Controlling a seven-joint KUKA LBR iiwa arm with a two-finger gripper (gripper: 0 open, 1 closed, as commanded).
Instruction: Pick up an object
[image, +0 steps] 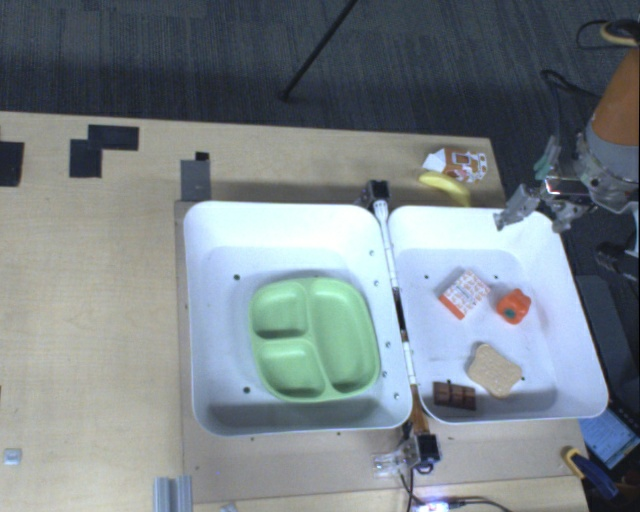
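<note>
Objects for picking — a patterned box (464, 293), orange toy (513, 307), toast slice (494, 369) and chocolate bar (455, 396) — lie ungrasped in the right bin (575, 310), while the gripper (533, 203) hovers at upper right, grip state unclear.

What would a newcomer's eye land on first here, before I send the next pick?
The pale green divided plate stands out, filling the middle of the left bin. Next come the small items scattered in the right bin: a patterned box, an orange piece, a slice of toast and a brown bar. The claw hovers at that bin's far right corner.
</note>
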